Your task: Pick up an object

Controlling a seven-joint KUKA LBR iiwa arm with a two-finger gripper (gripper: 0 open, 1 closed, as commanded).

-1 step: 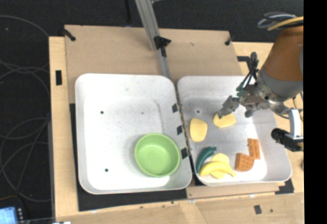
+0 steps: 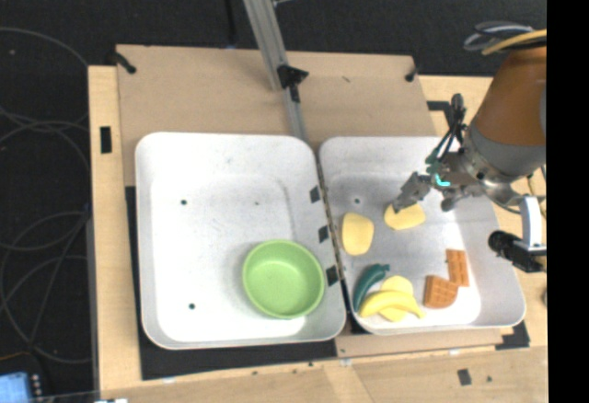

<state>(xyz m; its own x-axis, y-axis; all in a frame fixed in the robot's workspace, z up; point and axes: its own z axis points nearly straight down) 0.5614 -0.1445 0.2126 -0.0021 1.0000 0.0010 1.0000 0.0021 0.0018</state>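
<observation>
My gripper (image 2: 428, 198) hangs over the right bin (image 2: 368, 162), near its middle right, with its two fingers spread open. A pale yellow wedge (image 2: 406, 218) lies on the bin floor just under and beside the left fingertip (image 2: 406, 201); nothing sits between the fingers. A rounded yellow piece (image 2: 357, 233) lies to the left, near the bin divider. At the bin's front are a yellow banana bunch (image 2: 391, 299), a dark green item (image 2: 370, 277) and orange waffle-like pieces (image 2: 443, 291).
The left bin (image 2: 202, 180) holds a green bowl (image 2: 283, 278) at its front right corner. A slanted metal pole (image 2: 262, 15) rises behind the bins. The arm's grey and orange body (image 2: 515, 111) fills the right side above the bin.
</observation>
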